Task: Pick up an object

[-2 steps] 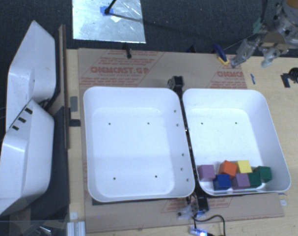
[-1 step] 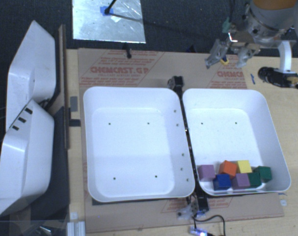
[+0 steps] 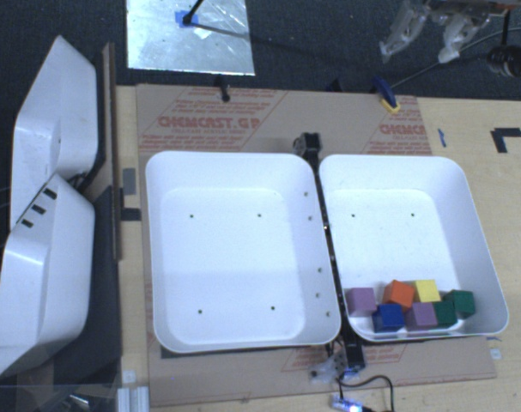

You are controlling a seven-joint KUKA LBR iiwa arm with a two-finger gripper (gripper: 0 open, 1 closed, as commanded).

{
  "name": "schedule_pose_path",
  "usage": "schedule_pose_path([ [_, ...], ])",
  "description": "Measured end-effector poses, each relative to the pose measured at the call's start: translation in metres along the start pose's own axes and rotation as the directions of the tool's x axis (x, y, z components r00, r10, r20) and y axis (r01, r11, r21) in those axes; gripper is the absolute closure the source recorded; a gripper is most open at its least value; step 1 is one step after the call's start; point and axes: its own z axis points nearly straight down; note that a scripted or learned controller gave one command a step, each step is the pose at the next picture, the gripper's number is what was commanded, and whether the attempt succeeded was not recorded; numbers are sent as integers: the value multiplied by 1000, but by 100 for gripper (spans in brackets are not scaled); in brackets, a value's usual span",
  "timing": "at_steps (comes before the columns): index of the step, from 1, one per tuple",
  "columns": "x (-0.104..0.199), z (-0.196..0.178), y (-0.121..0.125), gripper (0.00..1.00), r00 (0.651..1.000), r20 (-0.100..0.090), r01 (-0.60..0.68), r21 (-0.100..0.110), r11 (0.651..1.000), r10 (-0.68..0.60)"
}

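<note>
I have the gripper [image 3: 425,34] parked high past the bins' far edge, fingers spread and holding nothing—clear of my view of the blocks [image 3: 410,305], which sit bunched in the right bin's [image 3: 476,209] near corner—awkward against the wall.

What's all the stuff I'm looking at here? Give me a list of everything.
Bins: 2, white, side by side on the bench, left bin, right bin.
Blocks: about 7, near edge of the right bin: orange block, yellow block, blue block, two purple, two green.
Cardboard sheet: 1, tan, under the bins.
Metal plate: 1, silver, far left.
White casings: 2, left edge.
Gripper: 1, pale, upper right, above the dark floor.
</note>
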Motion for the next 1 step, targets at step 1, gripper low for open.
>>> schedule_pose_path([
  [1, -19, -51, -15, 0, 998, 1, -67, 3, 998, 67],
])
